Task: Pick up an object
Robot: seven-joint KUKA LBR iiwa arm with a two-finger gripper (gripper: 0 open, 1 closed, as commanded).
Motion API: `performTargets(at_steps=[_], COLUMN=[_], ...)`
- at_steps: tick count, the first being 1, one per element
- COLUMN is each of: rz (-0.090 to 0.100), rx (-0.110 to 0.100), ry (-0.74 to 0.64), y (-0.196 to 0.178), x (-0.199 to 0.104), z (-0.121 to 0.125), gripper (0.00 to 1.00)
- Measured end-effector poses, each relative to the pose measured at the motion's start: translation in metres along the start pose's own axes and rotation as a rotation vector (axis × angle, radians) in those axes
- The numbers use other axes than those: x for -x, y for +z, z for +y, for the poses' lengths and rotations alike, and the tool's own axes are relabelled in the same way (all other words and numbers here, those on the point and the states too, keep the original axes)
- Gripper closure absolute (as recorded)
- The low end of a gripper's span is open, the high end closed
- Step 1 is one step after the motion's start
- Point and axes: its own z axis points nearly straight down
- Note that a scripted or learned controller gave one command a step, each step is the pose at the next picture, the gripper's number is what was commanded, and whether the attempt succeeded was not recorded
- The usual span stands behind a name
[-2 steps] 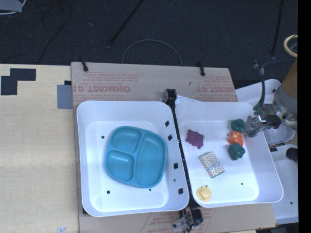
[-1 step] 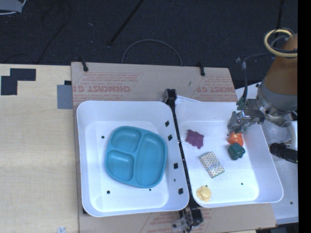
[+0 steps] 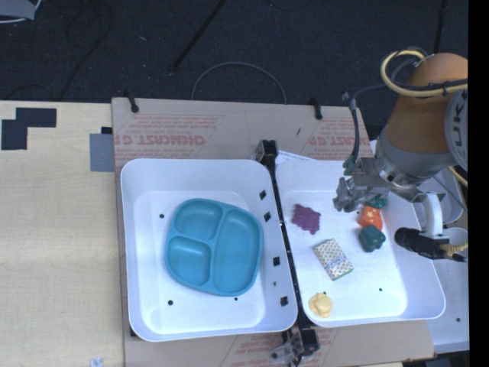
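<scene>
My gripper (image 3: 350, 197) hangs over the upper right part of the right bin (image 3: 416, 300), reaching in from the right. Just right of it lies a small orange object (image 3: 371, 217), with a dark teal object (image 3: 372, 239) right below that. A purple flat piece (image 3: 306, 218) lies to the gripper's lower left, near the bin's left wall. Near the bin's middle sits a small patterned box (image 3: 332, 258), and a yellow object (image 3: 321, 305) rests at the front left corner. I see nothing between the gripper's tips.
The left bin (image 3: 145, 297) holds a blue divided plate (image 3: 214, 245). A black divider bar (image 3: 279, 235) runs between the two bins. Both bins stand on a cardboard sheet (image 3: 199, 132) on the wooden bench.
</scene>
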Motion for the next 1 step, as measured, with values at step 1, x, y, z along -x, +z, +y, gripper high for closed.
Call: performTargets(at_steps=[1], rz=[0.000], rx=[-0.002], ry=[0.000], y=[0.0127], x=[-0.0462], z=[0.0080], gripper=[1.00])
